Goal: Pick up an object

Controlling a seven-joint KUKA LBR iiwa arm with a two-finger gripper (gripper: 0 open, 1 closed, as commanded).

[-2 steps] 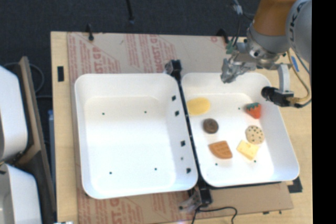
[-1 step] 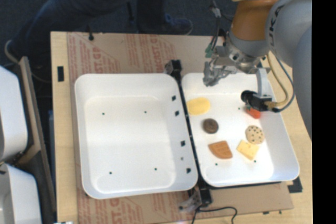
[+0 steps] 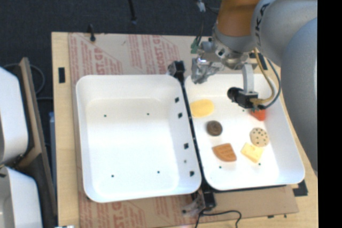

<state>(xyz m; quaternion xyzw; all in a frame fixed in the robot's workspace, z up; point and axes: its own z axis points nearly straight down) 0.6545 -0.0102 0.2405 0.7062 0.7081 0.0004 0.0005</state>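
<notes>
While the pincer [image 3: 202,73] hangs at the upper left corner of the right shallow white plastic bin [image 3: 278,168], just under the orange wrist band, I can't tell from this angle whether it's released or clenched; nothing visible in it.

Candidates all sit in the right bin, centre-right of the frame:
- flat pale yellow round disc [image 3: 202,108], closest, just below the pincer and near the divider between the bins
- small dark brown round puck [image 3: 214,128], below the disc
- orange-brown wedge-shaped piece [image 3: 225,152], lower still
- pale yellow block [image 3: 251,152] and speckled tan cookie-shaped disc [image 3: 259,136], lower right, touching or nearly so
- small red-orange piece [image 3: 259,113] at right, partly behind a black fitting on the arm

My read: these look like toy food, light and rigid, not fragile. The yellow disc is the obvious target but lies flat and thin, so fingers would need to straddle its edges and go right down to the bin floor; likely slippery. The brown puck looks thicker, an easier side grip.

Left white bin [image 3: 96,179] sits beside it on the table [image 3: 67,61].
</notes>
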